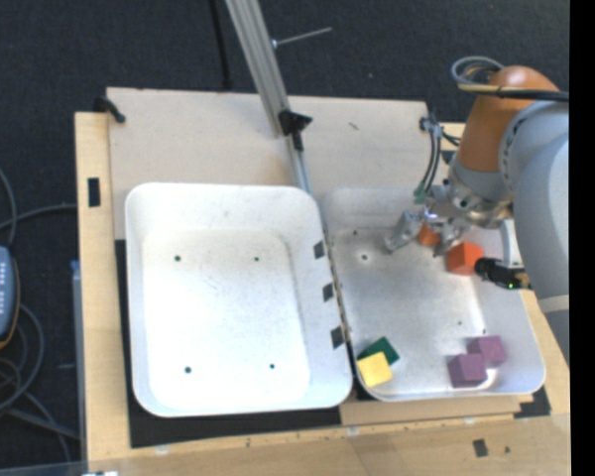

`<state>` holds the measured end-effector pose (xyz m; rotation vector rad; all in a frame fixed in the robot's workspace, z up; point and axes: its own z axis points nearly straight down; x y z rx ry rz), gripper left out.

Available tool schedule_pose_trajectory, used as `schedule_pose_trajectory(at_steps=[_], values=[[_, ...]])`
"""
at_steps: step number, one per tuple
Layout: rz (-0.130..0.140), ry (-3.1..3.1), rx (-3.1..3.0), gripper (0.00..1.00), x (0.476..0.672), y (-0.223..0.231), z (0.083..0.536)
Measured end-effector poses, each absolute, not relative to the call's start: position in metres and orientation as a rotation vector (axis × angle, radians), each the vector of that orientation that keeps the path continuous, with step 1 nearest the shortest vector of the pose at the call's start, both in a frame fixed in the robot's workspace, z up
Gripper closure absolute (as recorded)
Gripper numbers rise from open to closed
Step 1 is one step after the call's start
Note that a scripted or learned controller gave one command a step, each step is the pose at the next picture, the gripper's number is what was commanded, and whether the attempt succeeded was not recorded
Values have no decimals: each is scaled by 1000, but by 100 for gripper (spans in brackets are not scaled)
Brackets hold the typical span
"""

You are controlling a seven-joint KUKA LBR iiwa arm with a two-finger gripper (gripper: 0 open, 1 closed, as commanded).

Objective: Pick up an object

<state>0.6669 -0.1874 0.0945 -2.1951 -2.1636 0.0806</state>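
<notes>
We saw the gripper low over the far part of the right bin. An orange block lay just beside it, on the side toward the arm and a little nearer to us. Another bit of orange showed right at the gripper, but we could not tell if it was held. The purple blocks and the yellow block sat well apart, at the near edge.

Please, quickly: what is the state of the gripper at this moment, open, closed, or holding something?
Gripper: over the right bin, beside an orange block; open, closed or holding cannot be told.
</notes>
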Motion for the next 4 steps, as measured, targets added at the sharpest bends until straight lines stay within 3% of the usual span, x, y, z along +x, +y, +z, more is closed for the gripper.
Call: schedule_pose_trajectory(at_steps=[1,2,3,4], values=[[31,-2170,-2185,0,661,-203,99],[73,-2163,-2191,0,668,-197,97],[51,-2150,-2171,0,669,-212,97],[69,-2165,-2187,0,668,-205,96]])
